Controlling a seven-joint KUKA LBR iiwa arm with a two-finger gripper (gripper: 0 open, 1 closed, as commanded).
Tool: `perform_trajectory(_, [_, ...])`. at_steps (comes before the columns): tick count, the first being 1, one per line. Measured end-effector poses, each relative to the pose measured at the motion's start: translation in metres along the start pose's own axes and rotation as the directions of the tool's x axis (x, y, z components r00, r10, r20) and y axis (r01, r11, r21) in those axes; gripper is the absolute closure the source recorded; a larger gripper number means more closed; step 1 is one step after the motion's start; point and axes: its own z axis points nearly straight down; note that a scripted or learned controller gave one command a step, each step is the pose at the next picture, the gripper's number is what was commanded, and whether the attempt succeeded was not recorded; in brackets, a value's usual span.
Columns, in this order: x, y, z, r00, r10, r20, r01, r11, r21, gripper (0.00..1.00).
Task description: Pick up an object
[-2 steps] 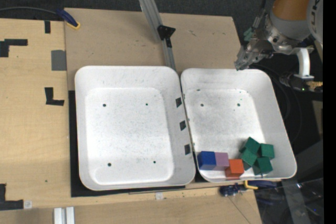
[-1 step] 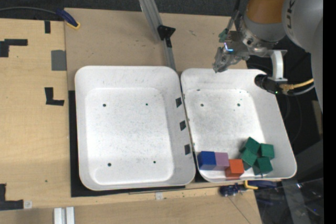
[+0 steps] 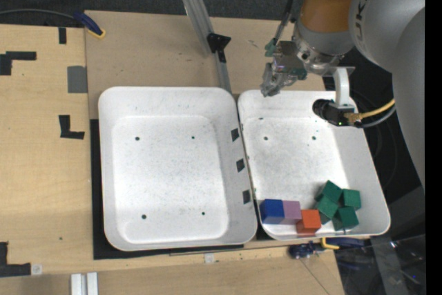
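The arm (image 3: 373,3) comes in from the right, big and grey with its orange band, and hangs over the far edge of the right bin (image 3: 359,148). The left bin (image 3: 110,148) sits beside it, touching along the middle. All the pickable things are crowded into the near end of the right bin: a cluster of green blocks (image 3: 338,204), a blue block (image 3: 272,210), a purple block (image 3: 292,211) just beside it, and an orange block (image 3: 310,220) tucked against the greens. The gripper (image 3: 271,88) is poised at the bin's far left corner, well apart from every block, so I would say this is the approach step, with nothing chosen yet. The next move calls for travelling toward the near end, settling over one block, and dropping straight onto it; the blue one at the edge of the row looks easiest to isolate. From here I cannot tell how far the gripper is parted, it is too small and dark, and I see nothing in it.
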Motion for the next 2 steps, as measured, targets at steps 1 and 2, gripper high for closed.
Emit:
perform_trajectory(1, [0.057,-0.008,-0.003,1.0,-0.001,0.0,0.001,1.0,0.0,1.0])
perform_trajectory(2, [0.114,-0.004,0.013,1.0,-0.001,0.001,0.001,1.0,0.001,1.0])
